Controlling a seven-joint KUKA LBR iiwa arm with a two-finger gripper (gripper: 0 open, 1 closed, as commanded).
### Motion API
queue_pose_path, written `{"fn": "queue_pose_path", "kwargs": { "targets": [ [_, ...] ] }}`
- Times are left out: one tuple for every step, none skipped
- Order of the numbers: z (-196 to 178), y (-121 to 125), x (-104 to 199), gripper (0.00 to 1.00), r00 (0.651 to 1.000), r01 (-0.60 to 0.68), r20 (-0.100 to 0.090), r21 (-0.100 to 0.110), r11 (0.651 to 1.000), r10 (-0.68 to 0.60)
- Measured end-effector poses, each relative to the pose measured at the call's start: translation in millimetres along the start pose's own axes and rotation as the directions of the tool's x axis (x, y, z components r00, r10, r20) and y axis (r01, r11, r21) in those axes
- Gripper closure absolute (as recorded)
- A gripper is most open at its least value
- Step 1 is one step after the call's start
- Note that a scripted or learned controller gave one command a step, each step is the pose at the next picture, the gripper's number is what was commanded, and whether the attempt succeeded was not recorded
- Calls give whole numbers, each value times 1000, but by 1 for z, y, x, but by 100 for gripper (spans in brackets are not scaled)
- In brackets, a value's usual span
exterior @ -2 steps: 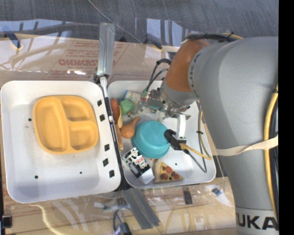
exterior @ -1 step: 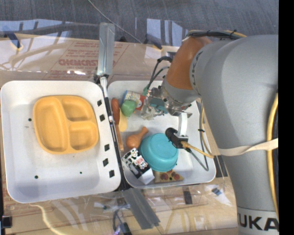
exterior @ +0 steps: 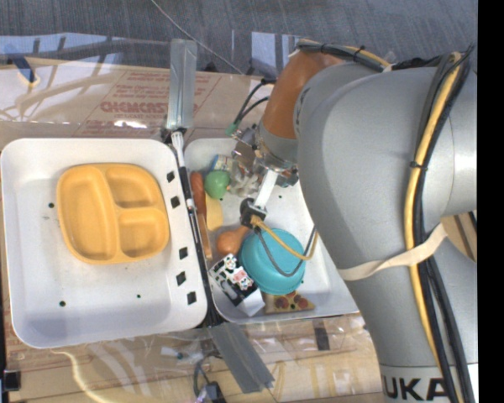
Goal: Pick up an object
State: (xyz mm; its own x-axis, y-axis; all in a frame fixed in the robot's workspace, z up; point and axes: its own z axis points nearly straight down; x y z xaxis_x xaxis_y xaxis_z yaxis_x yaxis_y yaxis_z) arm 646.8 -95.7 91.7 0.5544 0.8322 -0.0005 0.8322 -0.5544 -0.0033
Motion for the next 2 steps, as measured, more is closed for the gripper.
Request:
{"fn": "queue_pose_path", "kwargs": {
  "targets": [
    [-102, -64, 115, 100, 933, -361, -5, -1, 933, 361],
    [-107, -86, 105, 100, 979, -204, 4, 3, 979, 204]
  ]
}}
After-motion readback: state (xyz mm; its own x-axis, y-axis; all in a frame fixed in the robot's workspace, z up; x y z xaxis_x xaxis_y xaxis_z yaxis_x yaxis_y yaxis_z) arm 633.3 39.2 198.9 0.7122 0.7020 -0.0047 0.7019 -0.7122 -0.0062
